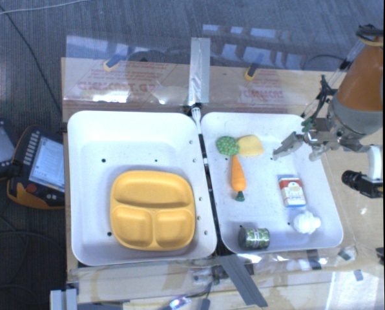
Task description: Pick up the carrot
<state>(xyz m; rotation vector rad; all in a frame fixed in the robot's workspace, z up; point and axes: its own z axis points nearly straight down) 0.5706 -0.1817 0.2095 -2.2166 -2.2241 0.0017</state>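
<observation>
carrot point(238, 175) in right bin point(328, 202), tray point(153, 208) in left bin point(89, 154)

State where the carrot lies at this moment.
The carrot lies in the right bin, near its left wall, just below the green broccoli and yellow lemon.

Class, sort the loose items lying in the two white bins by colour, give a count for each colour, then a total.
Yellow: 2, the divided tray and the lemon-like piece
Green: 2, the round bumpy piece and the can
Orange: 1, the carrot
Red and white: 1, the small carton
White: 1, the lumpy piece
Total: 7
</observation>
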